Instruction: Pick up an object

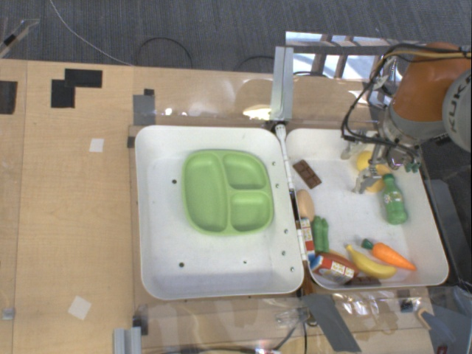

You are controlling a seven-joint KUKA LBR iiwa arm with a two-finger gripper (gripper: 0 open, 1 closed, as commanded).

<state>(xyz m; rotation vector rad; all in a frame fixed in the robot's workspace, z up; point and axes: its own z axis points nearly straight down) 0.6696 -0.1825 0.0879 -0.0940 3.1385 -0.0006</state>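
I am watching the end effector (pixel 374 177) hovering low in the right bin (pixel 435 260) over a yellow item (pixel 364 159) just beside the green bottle (pixel 394 200), nothing lifted yet, and I cannot tell whether it is clenched or released.

Divided plate (pixel 226 192) in left bin (pixel 158 271); bottle (pixel 393 198), carrot (pixel 390 255), banana (pixel 369 262) in right bin (pixel 435 264) (carrot beside banana).
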